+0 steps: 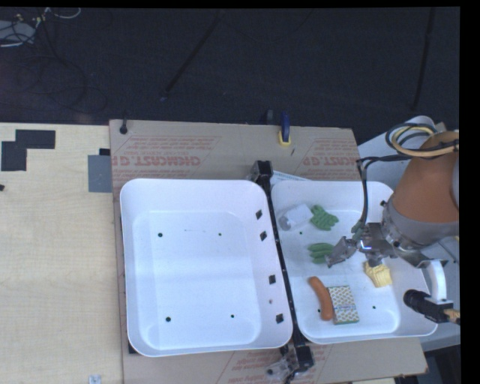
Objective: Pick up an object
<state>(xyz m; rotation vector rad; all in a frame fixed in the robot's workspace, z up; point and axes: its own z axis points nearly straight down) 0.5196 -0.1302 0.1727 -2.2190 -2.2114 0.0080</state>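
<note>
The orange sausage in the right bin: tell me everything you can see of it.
The orange sausage is a slim, smooth, slightly curved rod, plastic-looking, lying flat on the floor of the right bin toward its near-left corner. Its right side lies against or very near a checkered block. The hand is above it, apart.

A robotics lab: twin white bins (142,225) on a cardboard-covered bench (187,154), loose cables (45,19) behind.

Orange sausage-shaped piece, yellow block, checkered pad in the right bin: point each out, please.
Orange sausage-shaped piece (322,297), camera view, middle of its length.
Yellow block (379,274), camera view, centre of its top face.
Checkered pad (343,304), camera view, middle of its patterned face.
</note>
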